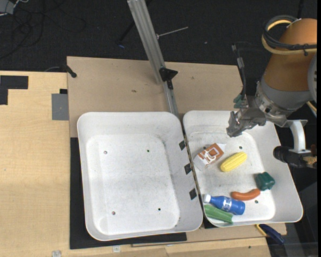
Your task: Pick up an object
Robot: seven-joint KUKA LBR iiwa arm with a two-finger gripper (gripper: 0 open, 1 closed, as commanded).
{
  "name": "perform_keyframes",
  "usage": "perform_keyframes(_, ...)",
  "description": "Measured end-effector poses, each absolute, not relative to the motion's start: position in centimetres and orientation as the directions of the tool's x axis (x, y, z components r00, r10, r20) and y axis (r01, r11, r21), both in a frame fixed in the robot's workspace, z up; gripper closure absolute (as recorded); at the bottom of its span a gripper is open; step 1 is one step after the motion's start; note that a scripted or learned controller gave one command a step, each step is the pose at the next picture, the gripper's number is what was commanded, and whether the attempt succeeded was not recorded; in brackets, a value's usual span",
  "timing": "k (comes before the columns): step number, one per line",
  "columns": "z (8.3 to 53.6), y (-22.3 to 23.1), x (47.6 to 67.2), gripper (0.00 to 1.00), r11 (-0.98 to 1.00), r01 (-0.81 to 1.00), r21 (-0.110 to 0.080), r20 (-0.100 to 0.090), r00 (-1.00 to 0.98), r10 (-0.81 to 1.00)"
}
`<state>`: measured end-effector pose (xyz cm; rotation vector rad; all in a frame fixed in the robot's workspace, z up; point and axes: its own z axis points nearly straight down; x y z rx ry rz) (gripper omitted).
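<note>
At upper right of the frame the pincer [236,126], its opening impossible to tell, hovers over the right bin [289,210], seemingly approaching; next comes lowering onto the corn [233,161] at mid-bin.

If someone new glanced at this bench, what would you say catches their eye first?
Probably the big orange-banded arm reaching in from the right, its gripper hanging over the far end of the right bin. Next, the bright cluster in that bin: a yellow corn cob, a blue bottle, a green block and a small orange-and-white carton.
</note>
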<state>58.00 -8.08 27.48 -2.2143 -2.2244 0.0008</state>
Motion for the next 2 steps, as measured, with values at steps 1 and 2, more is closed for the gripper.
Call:
perform_keyframes(1, 25.3, -2.9, 58.9, 1.00, 0.004, 1.000, -0.006, 0.002, -0.004, 1.000)
perform_keyframes(2, 24.8, 3.1, 60.2, 1.00, 0.006, 1.000, -0.003, 0.001, -0.006, 1.000)
